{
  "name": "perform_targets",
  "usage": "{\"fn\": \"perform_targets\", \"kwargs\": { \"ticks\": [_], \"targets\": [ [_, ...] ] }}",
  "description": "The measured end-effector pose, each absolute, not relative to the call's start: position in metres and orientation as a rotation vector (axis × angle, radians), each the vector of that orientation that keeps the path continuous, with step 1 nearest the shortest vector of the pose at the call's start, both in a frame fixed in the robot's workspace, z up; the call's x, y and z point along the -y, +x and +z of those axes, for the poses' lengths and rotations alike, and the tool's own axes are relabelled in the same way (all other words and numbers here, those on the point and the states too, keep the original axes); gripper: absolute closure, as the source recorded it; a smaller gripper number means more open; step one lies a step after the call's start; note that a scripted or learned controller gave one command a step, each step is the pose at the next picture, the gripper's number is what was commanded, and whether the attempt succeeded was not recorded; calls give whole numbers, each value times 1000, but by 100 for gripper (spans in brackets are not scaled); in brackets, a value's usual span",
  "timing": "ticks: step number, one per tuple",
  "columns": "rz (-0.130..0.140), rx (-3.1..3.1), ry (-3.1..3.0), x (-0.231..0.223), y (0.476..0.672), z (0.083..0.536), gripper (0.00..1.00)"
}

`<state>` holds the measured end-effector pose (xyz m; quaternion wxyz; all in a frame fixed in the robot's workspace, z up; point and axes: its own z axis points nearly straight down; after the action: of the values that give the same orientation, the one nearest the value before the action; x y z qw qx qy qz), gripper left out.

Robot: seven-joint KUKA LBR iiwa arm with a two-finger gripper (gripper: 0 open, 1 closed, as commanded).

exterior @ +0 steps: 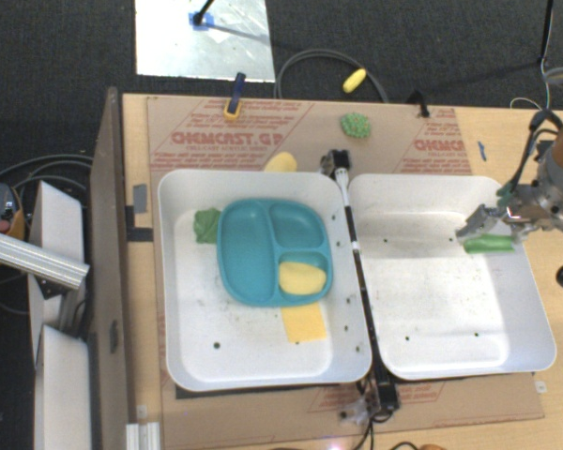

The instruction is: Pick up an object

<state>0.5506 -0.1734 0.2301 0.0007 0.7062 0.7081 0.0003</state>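
we saw the gripper (480, 225) at the right bin's (450, 345) far right edge, fingers clenched on a green object (489, 244) just above the bin floor, teal divided plate (253, 261) in the left bin (192, 345), yellow piece (301, 277) in its near right compartment

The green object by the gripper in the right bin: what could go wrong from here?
1. The green object lies right against the right bin's far right wall, so the gripper may knock the wall or pinch only one end.
2. The gripper sits at the object's upper left, not centred, so a close could push it aside.
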Motion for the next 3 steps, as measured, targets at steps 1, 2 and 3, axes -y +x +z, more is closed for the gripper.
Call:
{"fn": "perform_targets", "kwargs": {
  "ticks": [1, 2, 3],
  "targets": [
    [2, -2224, 2212, 208, 614, 187, 0],
    [-1, -2230, 2214, 205, 651, 88, 0],
    [3, -2226, 2208, 206, 652, 105, 100]
  ]
}}
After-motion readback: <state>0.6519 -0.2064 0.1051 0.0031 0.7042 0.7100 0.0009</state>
